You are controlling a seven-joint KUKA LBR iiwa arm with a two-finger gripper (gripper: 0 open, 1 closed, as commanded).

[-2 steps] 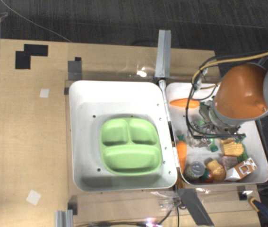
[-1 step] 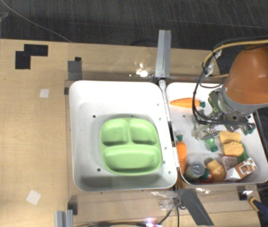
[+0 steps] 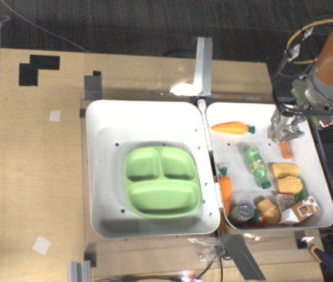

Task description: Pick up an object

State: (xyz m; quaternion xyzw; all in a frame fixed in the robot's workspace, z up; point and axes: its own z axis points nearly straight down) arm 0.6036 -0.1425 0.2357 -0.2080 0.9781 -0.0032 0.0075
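Note:
My gripper (image 3: 285,131) hangs low over the back right corner of the right bin (image 3: 325,175), under the arm's orange band. A small orange piece (image 3: 286,151) lies just in front of it, apart from it as far as I can see. An orange carrot (image 3: 232,127) lies to its left near the bin's back wall. A green bottle (image 3: 256,166) lies mid-bin. Nothing visibly hangs from the gripper.
A second carrot (image 3: 225,192) lies along the right bin's left wall. A bread-like piece (image 3: 285,170), a corn cob (image 3: 289,185), a can (image 3: 244,210) and a small carton (image 3: 303,210) crowd the front right. A green divided tray (image 3: 162,181) sits in the left bin (image 3: 104,157).

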